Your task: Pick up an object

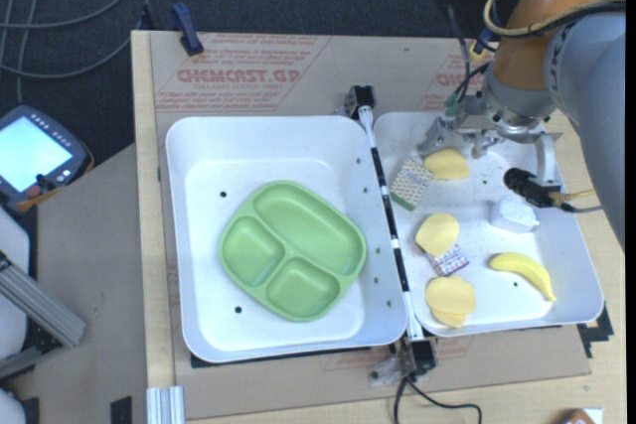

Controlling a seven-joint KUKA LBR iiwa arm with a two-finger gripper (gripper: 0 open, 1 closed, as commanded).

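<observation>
Hanging the gripper (pixel 449 140) at the far end of the right bin (pixel 586 298), just above a pale yellow object (pixel 447 166) lying there; being unable to tell whether open or closed. Leaving a banana (pixel 524 271) lying toward that bin's near end.

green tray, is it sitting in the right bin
No, the green tray lies in the left bin, with the banana in the right one.

A divided plate (pixel 291 250) is set in the left bin (pixel 189 154). In the right bin (pixel 576 283), a banana (pixel 524 271) is placed right of three round pieces; the gripper (pixel 459 140) is positioned over the rearmost piece (pixel 446 165).
</observation>
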